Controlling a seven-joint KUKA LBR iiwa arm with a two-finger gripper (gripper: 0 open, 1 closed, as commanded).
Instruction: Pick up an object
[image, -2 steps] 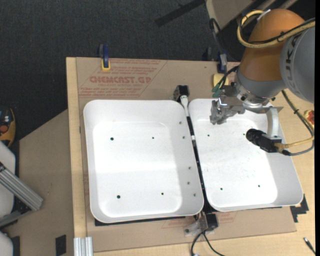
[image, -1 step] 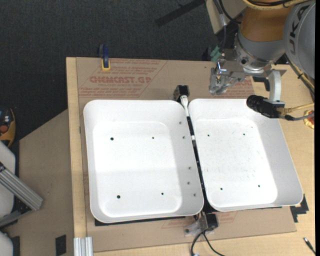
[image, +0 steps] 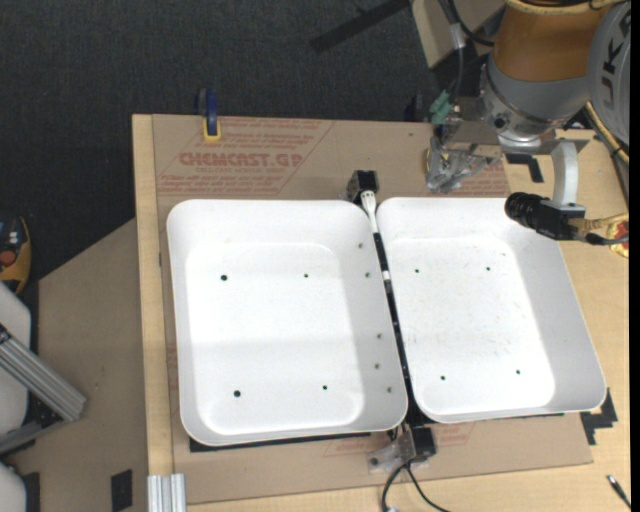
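My gripper (image: 448, 172) hangs above the bench just beyond the far left corner of the right bin (image: 560, 300), outside its rim. The grey wrist with its orange band rises behind it at the top right. Nothing shows under or against the gripper's tip apart from the brown board. The left bin (image: 200, 300) lies to the left, well away from the gripper. Both bins show plain white floors marked with a few small black dots.
A black clip and rod (image: 372, 225) run along the seam between the bins. A black fitting (image: 535, 213) juts over the right bin's far rim. A blue and yellow clamp (image: 209, 113) stands at the board's far left.
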